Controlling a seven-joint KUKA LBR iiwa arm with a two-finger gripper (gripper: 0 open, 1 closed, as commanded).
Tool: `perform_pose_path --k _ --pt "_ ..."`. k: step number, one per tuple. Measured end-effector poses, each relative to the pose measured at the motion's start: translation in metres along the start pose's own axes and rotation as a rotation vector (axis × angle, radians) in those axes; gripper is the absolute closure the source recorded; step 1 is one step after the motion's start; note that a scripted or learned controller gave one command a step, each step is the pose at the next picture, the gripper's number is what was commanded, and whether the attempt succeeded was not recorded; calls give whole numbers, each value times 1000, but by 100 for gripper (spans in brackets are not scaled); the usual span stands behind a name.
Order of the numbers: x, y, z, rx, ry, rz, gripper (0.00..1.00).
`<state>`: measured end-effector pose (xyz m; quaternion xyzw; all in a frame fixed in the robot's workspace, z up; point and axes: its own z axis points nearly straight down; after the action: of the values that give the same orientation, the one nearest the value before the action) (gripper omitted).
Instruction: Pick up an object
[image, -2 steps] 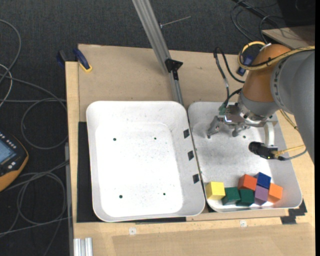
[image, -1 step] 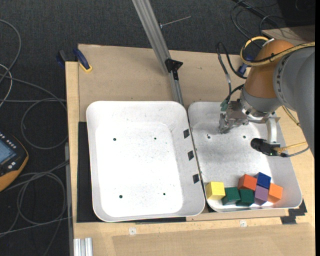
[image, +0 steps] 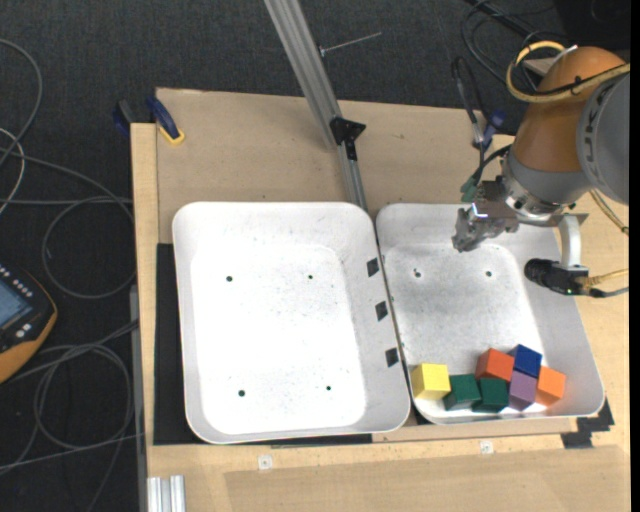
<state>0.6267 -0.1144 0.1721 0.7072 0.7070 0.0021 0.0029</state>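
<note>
White right bin (image: 560, 320): your gripper (image: 470, 232), finger state impossible to tell, hovered at its far end, so the approach step required reaching the coloured blocks (image: 490, 380) at its near edge.

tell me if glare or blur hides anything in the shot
Camera view: even lighting, bright white bins without blown-out glare; blocks sharp with distinct colours; gripper slightly soft and dark, so its fingers are hard to read.

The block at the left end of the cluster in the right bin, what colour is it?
Yellow. The block shows plainly in the camera view, beside a green one.
</note>
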Motion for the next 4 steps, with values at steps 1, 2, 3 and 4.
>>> perform_pose_path --k 1,2,3,4 --pt "-6 -3 -47 0 0 0 100" --pt "-6 -1 -101 -1 0 -2 100" --pt "59 -6 -97 8 4 -7 100" --pt "115 -9 -80 10 4 -7 100"
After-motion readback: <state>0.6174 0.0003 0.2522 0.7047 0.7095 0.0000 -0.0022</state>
